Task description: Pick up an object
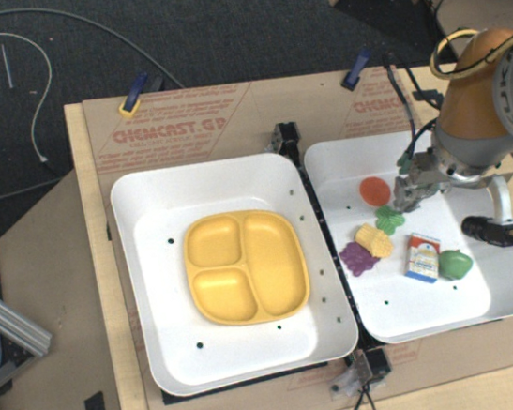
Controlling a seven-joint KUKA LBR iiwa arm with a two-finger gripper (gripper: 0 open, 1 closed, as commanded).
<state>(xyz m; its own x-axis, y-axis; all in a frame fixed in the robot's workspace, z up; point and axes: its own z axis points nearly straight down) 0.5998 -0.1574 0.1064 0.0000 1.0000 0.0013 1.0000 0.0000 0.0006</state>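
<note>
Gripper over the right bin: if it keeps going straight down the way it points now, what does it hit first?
Most likely the small green toy, which lies right at the tip of the gripper; the orange-red piece sits just beside it. Depth is hard to judge from this slanted view.

Glossy yellow plastic tray [246, 267] lies in a smooth white bin [142, 263] on matt cardboard [215, 110].

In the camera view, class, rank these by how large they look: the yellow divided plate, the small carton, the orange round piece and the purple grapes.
1. Yellow divided plate, by far the largest.
2. Small carton.
3. Purple grapes and orange round piece look about alike; I won't rank them.
</note>
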